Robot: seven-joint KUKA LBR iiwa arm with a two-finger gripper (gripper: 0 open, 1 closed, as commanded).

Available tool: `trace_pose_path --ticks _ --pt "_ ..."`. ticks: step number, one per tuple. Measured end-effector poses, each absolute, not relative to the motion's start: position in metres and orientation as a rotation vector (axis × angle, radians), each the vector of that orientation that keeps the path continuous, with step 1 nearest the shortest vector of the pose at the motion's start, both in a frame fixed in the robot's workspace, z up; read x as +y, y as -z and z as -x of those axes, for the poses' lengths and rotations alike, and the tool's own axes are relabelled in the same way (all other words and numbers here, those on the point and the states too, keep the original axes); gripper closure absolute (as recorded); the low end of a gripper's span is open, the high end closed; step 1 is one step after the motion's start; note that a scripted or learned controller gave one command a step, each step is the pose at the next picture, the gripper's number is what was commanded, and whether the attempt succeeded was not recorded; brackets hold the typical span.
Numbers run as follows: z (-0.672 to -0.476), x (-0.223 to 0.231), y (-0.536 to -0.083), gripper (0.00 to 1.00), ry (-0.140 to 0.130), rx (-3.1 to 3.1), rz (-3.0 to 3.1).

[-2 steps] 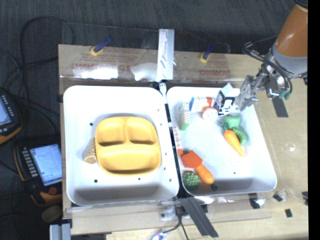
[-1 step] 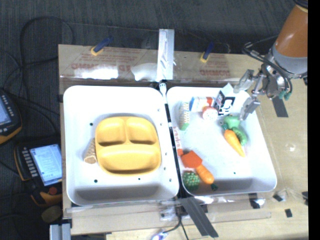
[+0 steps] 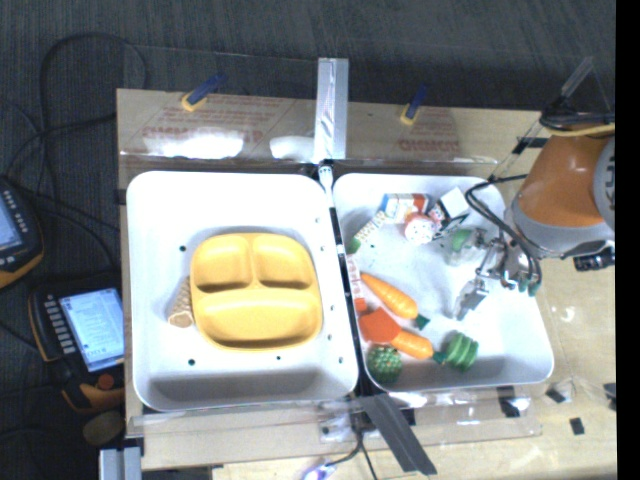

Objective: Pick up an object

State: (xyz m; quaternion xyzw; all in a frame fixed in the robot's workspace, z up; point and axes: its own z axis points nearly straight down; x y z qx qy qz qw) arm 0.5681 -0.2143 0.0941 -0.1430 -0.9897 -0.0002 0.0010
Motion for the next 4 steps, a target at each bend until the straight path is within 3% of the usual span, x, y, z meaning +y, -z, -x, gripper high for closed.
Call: trace_pose_path --ticks 1,2,3,4 --pt "-0.514 -0.224 -0.091 0.00 -0.006 -3.124 0.456" --pt "-0.533 -0.149 -0.090 0.00 -0.003 -3.139 0.336" --pt "-0.506 -0.108 -0.091 0.00 -0.017 -3.163 -0.038" --pt "-0.503 -0.179 -0.091 0.00 -0.008 -3.086 -0.653"
